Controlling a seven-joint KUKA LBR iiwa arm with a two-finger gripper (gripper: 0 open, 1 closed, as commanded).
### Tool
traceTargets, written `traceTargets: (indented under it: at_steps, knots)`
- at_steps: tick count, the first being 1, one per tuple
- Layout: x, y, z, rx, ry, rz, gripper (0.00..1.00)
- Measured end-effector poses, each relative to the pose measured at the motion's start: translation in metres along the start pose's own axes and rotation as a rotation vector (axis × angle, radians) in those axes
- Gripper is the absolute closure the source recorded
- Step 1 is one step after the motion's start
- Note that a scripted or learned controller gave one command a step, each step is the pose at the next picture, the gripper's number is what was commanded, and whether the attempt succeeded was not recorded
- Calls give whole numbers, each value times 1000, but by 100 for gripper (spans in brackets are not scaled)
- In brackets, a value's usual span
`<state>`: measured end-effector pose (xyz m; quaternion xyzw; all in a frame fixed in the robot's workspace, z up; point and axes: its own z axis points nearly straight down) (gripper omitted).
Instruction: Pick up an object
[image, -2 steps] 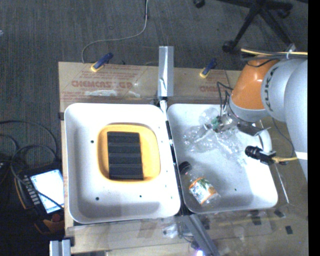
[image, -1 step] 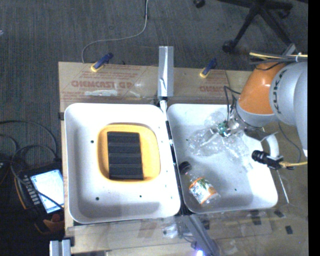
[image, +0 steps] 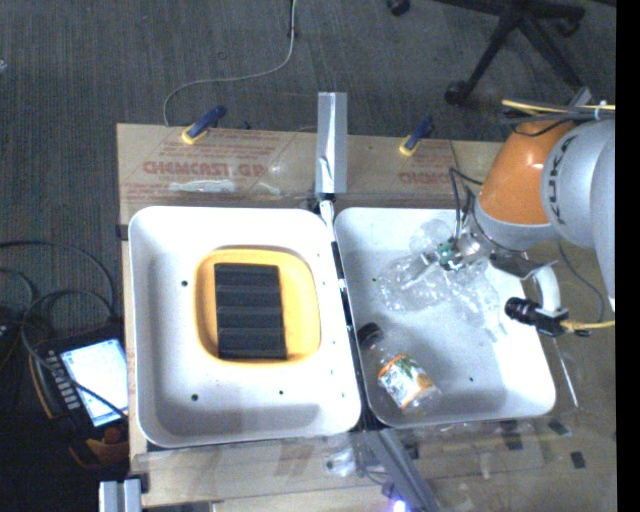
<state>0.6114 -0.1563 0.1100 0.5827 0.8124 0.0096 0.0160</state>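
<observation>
In the camera view, the gripper (image: 455, 250) was positioned low over the upper part of the right bin (image: 540, 395), at or against the crumpled clear plastic packaging (image: 430, 280); whether anything was held could not be determined. A small bottle with an orange label (image: 400, 378) was observed lying tilted near the bin's lower left corner, apart from the gripper. A yellow tray with a black ribbed insert (image: 255, 308) was located centrally in the left bin (image: 160, 330).
</observation>
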Motion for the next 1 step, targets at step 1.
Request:
traceTargets:
  at_steps: [1]
  knots:
    - [58, 43, -82, 32, 17, -89, 100]
